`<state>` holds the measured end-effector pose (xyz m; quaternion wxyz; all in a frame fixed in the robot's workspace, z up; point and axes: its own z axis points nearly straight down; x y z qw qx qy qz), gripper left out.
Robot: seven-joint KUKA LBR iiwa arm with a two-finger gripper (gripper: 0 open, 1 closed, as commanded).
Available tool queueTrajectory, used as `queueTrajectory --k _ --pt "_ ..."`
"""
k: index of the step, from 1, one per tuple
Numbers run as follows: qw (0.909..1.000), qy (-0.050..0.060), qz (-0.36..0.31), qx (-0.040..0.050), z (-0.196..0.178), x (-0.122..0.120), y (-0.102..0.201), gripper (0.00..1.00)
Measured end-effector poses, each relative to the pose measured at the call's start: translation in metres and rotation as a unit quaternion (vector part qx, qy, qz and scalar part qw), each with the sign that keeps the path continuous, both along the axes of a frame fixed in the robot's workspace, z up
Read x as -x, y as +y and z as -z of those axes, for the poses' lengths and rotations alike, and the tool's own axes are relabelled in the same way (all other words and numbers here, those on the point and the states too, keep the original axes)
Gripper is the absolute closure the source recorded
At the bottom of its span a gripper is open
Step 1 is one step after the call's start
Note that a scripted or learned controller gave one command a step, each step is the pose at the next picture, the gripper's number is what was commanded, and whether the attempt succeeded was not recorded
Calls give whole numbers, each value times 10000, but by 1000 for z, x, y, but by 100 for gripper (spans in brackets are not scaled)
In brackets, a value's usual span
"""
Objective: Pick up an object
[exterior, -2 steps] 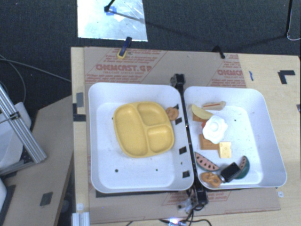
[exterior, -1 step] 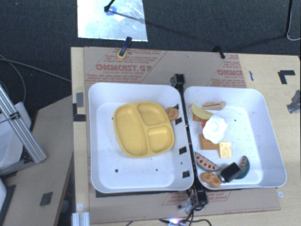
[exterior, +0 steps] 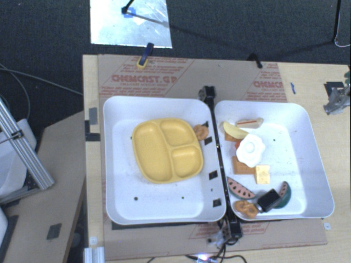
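The right bin (exterior: 307, 147) holds several toy foods: a fried egg (exterior: 250, 149) on an orange toast (exterior: 243, 166), a banana piece (exterior: 234, 130), a hot dog (exterior: 249, 123), a cheese square (exterior: 262, 174), a watermelon slice (exterior: 240, 188), a pretzel (exterior: 245, 208), a black block (exterior: 268, 200) and a green-rimmed slice (exterior: 284, 194). The left bin (exterior: 118, 147) holds a yellow divided plate (exterior: 167, 149) with a small brown piece (exterior: 201, 131) beside it. My gripper (exterior: 335, 98) is a grey shape at the right edge, outside and beyond the right bin's far corner, well away from the objects.
Both bins rest on a cardboard sheet (exterior: 164, 78) on the bench. A dark clip (exterior: 208, 93) sits at the far end of the seam between the bins. A shiny square sheet (exterior: 130, 14) lies on the dark floor behind. An aluminium frame (exterior: 22, 147) stands at the left.
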<state>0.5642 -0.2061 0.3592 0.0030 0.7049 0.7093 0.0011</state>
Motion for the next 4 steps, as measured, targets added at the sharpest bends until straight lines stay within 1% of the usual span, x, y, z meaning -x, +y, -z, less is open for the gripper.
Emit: queueTrajectory --k 1,2,3,4 --pt "10000 16 27 -9 -22 51 0 100" --pt "10000 13 1 -7 12 3 0 100" --pt "10000 -3 35 -1 -36 60 -1 100" --pt "10000 9 3 -4 -11 16 0 100"
